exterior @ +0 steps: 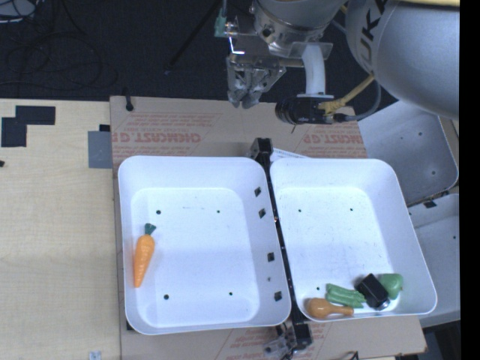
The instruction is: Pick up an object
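Nearest you, at the bottom edge of the view, a small dark clamp [289,342] sits where the two bins meet. Just above it, the right bin [405,223] holds a cluster in its near right corner: an orange-tan drumstick-shaped toy [328,308] lies against the near wall, a green pod [345,296] lies just beside it, a black block [373,290] rests tilted next to the pod, and a green piece [391,282] pokes out from behind the block. These four sit packed together, touching or nearly so.

Look to the left bin [187,172] and you see one carrot [143,252] lying near the left wall, its green top pointing away from you. It lies well apart from everything else.

A black divider strip [271,231] runs between the bins. Both bins rest on a brown cardboard sheet [180,130], which lies on a pale wooden bench [52,223].

Farther back, past the far edge of the bins, you find the gripper [246,96] hanging above the cardboard, high over the far rim and clear of both bins. Its fingers point down and sit close together; you cannot tell whether they are fully closed, and nothing shows between them. The grey arm [409,36] fills the upper right corner.
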Controlling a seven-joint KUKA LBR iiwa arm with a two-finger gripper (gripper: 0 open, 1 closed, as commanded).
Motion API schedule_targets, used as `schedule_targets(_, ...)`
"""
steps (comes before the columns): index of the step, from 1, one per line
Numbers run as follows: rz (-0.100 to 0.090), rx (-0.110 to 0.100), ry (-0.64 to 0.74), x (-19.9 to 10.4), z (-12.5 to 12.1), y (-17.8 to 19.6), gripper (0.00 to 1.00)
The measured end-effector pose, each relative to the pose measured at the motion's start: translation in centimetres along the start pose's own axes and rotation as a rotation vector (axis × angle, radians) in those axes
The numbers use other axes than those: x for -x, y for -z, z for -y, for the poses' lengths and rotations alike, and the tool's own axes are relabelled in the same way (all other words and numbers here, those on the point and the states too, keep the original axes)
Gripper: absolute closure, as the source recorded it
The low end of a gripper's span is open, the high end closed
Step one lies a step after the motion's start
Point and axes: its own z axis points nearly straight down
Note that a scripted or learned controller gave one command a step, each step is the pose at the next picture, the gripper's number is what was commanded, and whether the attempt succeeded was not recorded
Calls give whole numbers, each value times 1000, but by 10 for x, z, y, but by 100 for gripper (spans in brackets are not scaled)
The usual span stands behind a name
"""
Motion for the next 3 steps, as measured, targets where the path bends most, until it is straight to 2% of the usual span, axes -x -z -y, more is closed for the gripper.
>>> schedule_targets(1, -9, 18, 12, -23, 40, 81, 100)
schedule_targets(2, -2, 3, 6, -19, -1, -4, 100)
schedule_targets(3, -8, 13, 15, -84, 19, 29, 100)
